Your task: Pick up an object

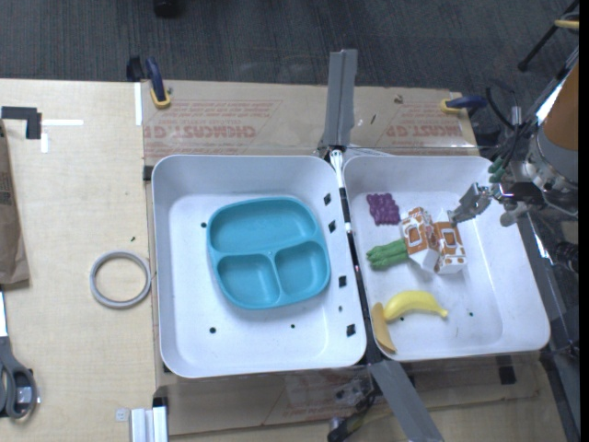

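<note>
The right bin holds a purple grape bunch, a green vegetable, two orange-and-white cartons, a yellow banana and a second, browner banana at the bin's left wall. My gripper hangs over the right part of this bin, just right of the cartons. Its fingers are spread, open, with nothing between them.
The left bin holds a blue three-compartment plate. A grey ring lies on the bench to the left, with scissors at the lower left. Clamps sit at the back. Cables and arm parts crowd the right edge.
</note>
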You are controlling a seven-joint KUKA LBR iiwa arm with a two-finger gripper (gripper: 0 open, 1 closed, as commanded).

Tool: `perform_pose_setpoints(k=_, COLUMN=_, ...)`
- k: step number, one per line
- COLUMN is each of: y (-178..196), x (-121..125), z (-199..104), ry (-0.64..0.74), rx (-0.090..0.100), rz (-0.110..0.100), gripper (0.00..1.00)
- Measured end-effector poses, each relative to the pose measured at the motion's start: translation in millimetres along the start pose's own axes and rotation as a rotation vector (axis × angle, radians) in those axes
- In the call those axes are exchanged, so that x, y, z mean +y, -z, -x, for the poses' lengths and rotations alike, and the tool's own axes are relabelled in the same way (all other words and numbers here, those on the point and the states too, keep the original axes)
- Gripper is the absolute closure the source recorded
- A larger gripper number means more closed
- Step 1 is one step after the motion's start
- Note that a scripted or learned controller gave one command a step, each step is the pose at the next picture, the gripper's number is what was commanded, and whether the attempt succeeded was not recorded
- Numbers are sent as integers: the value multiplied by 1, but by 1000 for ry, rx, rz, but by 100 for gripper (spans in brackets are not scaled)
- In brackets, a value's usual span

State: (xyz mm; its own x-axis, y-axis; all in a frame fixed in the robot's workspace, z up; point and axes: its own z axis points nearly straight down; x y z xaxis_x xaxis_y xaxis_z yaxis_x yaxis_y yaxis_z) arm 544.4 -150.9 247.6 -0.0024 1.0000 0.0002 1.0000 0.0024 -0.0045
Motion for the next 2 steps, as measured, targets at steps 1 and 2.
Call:
perform_pose_setpoints(k=1, y=83, x=-63, z=-56, ry=73, rx=-1, rz=2, gripper=0)
perform_pose_setpoints(k=2, y=-42, x=-27, z=-27, ry=83, rx=0, rz=0, gripper=0)
